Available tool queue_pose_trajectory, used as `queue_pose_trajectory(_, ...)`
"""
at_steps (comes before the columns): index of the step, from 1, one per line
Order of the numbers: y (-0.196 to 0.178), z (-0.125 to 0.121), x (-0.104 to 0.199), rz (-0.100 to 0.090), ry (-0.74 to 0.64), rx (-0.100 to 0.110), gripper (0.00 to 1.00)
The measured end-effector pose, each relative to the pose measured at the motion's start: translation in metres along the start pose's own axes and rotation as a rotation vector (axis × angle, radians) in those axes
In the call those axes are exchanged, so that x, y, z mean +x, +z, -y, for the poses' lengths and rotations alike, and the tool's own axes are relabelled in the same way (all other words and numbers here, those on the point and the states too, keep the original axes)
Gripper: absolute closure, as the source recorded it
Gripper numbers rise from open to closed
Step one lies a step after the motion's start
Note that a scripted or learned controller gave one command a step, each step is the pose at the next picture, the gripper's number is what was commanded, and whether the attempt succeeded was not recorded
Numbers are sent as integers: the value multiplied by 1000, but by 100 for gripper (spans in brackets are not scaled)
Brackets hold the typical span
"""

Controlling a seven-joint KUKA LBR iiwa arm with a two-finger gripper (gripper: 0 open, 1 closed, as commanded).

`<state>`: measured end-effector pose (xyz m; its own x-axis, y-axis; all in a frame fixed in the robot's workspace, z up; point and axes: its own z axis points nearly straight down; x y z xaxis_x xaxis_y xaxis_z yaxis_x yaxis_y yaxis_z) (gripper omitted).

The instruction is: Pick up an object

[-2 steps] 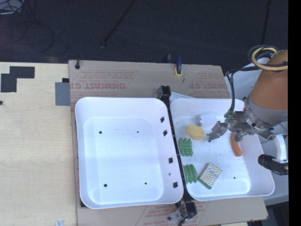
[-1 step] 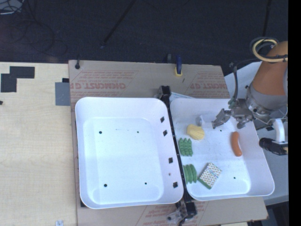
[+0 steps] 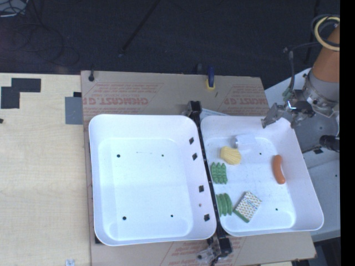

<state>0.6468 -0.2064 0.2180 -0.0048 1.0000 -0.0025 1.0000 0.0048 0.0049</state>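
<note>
The right bin (image 3: pixel 310 204) holds a yellow lumpy object (image 3: pixel 231 155), an orange sausage-shaped piece (image 3: pixel 278 169), two green pods (image 3: pixel 219 173) (image 3: pixel 224 204), a small patterned packet (image 3: pixel 247 206) and a pale translucent item (image 3: pixel 244 142). My gripper (image 3: pixel 283 117) hangs over the bin's far right corner, above and to the right of these things. Its two fingers are spread apart and open, with nothing between them.
The left bin (image 3: pixel 100 176) lies beside the right one, and black clips run along the shared divider (image 3: pixel 199 165). Both bins rest on a cardboard sheet (image 3: pixel 144 93). A wooden bench top (image 3: pixel 39 176) extends to the left.
</note>
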Motion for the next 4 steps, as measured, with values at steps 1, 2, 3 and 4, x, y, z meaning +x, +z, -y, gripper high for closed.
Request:
queue_pose_trajectory(1,-8,2,1,-1,-2,6,100)
queue_pose_trajectory(2,-60,1,104,-3,-3,3,100)
queue_pose_trajectory(3,-88,100,76,-4,9,10,100)
queue_pose_trajectory(4,-43,162,81,-5,7,15,100)
